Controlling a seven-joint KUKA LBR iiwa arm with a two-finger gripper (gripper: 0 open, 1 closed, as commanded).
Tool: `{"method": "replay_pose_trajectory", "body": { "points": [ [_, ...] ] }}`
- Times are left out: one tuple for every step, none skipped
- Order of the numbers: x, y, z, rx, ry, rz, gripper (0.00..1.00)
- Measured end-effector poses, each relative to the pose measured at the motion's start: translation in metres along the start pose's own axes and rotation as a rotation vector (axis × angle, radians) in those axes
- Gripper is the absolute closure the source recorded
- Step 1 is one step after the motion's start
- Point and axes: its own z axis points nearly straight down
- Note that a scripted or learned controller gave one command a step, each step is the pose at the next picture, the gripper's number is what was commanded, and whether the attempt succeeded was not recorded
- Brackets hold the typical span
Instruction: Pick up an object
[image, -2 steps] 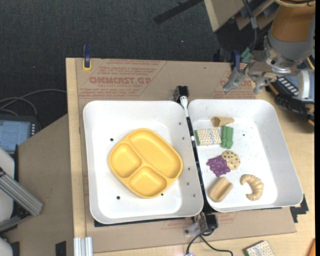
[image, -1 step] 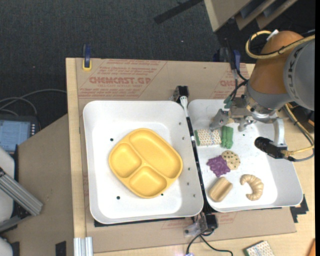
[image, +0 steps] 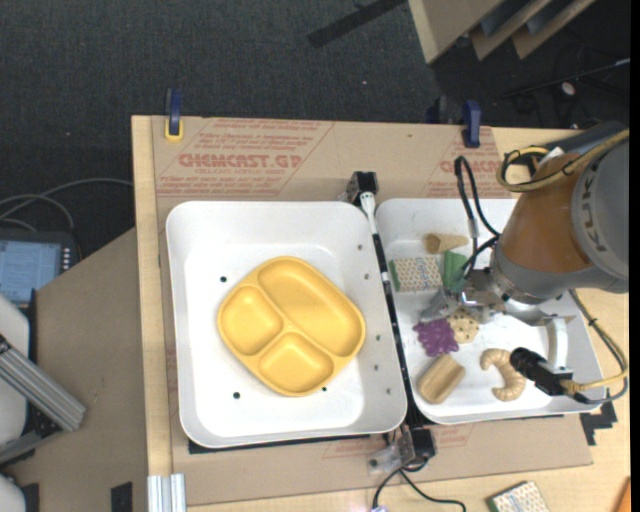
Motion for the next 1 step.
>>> {"method": "replay_pose_trajectory", "body": {
  "points": [
    [0.0144, -0.0515, 0.0009, -0.014, -0.001, -0.001, 0.0]
  ]
}}
